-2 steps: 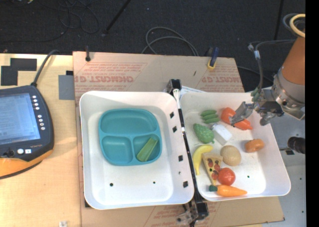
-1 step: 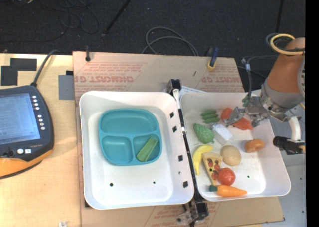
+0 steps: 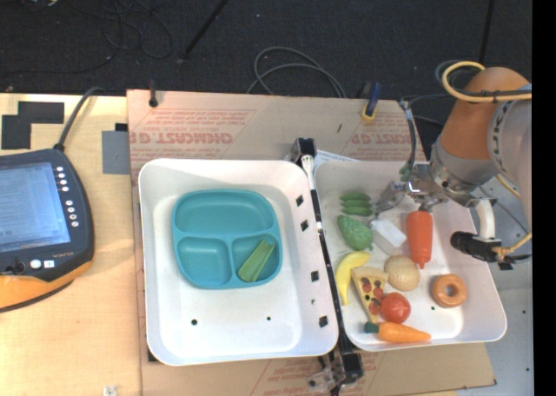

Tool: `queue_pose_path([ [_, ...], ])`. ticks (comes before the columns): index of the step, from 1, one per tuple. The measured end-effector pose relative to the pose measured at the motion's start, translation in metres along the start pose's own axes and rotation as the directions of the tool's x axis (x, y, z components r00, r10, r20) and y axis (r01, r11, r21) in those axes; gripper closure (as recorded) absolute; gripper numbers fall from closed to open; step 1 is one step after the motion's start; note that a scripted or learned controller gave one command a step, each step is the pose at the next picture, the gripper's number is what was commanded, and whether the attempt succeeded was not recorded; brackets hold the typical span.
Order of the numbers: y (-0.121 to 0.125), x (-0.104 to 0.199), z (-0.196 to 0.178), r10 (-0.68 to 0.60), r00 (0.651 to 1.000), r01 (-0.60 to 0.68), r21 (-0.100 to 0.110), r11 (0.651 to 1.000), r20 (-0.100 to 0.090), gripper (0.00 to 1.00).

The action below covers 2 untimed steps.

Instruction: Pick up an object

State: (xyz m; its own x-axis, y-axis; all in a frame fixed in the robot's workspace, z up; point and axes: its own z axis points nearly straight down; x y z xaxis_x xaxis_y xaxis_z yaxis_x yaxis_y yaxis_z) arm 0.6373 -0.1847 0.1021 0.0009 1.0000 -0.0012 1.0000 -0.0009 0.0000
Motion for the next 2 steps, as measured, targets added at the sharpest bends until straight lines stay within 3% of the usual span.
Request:
queue_pose_path([
  [1, -0.1023, -0.0058, -0.1309, 0.002, 1.0, -0.002, -0.007, 1.0, 0.002, 0.0],
  [2, -0.1018, -0.0052, -0.1321, 0.002, 1.0, -0.002, 0.003, 1.0, -0.002, 1.0],
])
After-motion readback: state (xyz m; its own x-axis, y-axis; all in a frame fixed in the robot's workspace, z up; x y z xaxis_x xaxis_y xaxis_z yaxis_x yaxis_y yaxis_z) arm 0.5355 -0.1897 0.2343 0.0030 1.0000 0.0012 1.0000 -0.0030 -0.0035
